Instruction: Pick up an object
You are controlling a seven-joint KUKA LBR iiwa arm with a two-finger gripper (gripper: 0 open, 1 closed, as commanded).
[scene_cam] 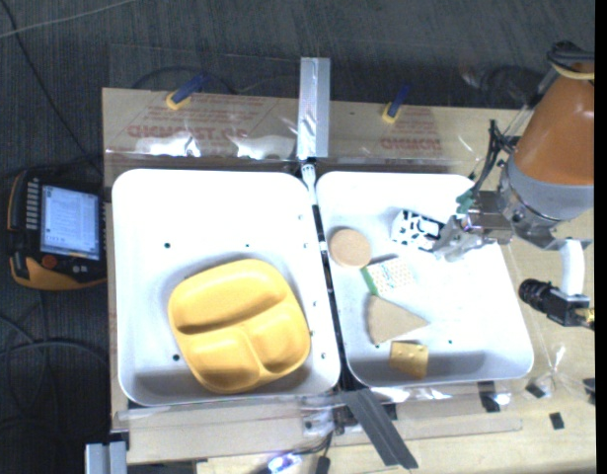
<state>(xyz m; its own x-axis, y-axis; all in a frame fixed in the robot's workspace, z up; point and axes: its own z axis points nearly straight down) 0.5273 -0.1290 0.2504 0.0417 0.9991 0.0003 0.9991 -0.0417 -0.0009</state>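
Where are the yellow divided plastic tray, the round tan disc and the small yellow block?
yellow divided plastic tray point(239, 322), camera view, on its centre ridge.
round tan disc point(349, 247), camera view, on its top face.
small yellow block point(409, 357), camera view, on its top.

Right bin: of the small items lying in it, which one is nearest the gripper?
The black-and-white patterned piece, just left of the gripper. The round tan disc, green-edged card, tan wedge and yellow block all lie farther away.
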